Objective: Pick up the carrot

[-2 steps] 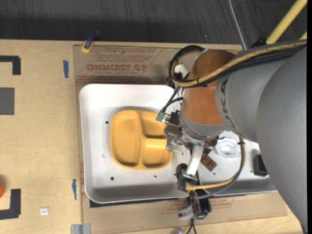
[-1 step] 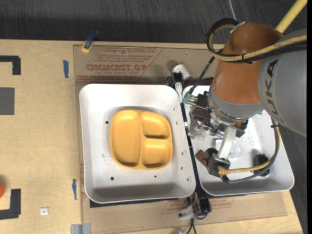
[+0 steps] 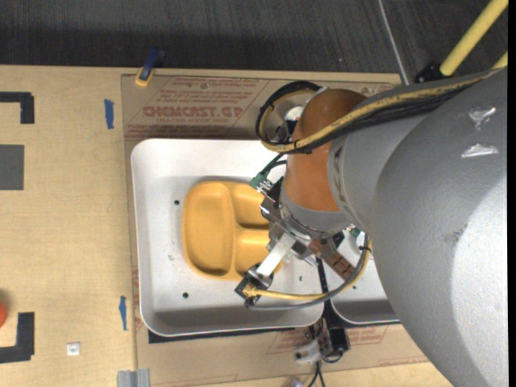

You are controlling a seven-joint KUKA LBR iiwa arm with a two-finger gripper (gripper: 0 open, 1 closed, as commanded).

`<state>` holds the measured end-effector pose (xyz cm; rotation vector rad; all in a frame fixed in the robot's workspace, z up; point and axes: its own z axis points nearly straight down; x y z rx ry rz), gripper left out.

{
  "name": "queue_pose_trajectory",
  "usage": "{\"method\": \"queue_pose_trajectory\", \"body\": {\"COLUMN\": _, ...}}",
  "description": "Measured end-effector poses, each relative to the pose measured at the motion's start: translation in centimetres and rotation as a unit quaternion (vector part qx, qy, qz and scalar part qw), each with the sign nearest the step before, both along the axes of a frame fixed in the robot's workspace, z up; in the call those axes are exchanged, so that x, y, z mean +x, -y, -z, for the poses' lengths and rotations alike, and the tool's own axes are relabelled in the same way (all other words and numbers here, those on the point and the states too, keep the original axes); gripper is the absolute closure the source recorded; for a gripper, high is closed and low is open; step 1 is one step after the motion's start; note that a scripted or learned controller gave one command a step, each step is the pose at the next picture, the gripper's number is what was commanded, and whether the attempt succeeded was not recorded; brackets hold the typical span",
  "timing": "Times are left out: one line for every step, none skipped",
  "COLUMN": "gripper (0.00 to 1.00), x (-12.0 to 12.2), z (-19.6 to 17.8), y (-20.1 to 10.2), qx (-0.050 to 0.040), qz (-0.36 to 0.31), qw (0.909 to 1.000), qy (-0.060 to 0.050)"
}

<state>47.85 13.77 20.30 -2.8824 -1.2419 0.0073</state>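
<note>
– Where is the arm?
– The grey arm reaches in over the right side of the yellow dish. Its orange band is just above the dish's upper right corner.
– And the dish itself?
– It lies flat in the left white bin and is divided into hollows.
– The pincer?
– The pincer sits at the dish's right rim, under the wrist. Clenched or released, I cannot tell.
– The carrot?
– I cannot tell where it lies, because the arm covers what is right of the dish. Far left of the dish, at the desk's edge, there is a small orange-red thing, too cut off to name.
</note>
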Motion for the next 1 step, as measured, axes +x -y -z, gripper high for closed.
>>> {"method": "queue_pose_trajectory", "body": {"gripper": 1.00, "x": 6.48, "z": 4.30, "y": -3.47, "qx": -0.0006, "qz": 0.051, "qw": 0.9987, "qy": 0.002}}
